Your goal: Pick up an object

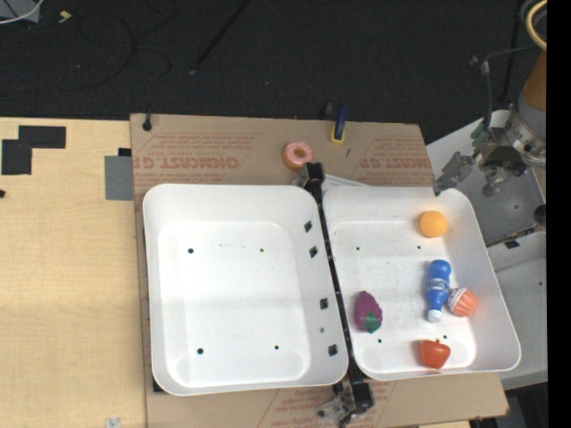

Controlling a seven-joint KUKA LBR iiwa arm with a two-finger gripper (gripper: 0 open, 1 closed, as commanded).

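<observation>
While the gripper (471, 166) hangs at the upper right of the frame, outside the right bin (500, 279), you can't tell from this angle what state it's in.

Candidates all sit in the right bin:
- orange ball (433, 224), upper part, on its own
- blue bottle (437, 288), lying down, touching the orange-and-white piece (462, 302) on its right
- purple object (368, 311), close to the divider (326, 270)
- red object (434, 353), near the bottom wall

Risks as you go in: the ball likely rolls if nudged, the bottle pair may get pinched together or shoved apart, and the purple one leaves little finger room against the divider.

Left bin (165, 283) is plain white plastic. Both sit on cardboard (223, 154) over a light wood bench (62, 283); pink ring (298, 155) above the bins. Dark floor with cables along the top.
</observation>
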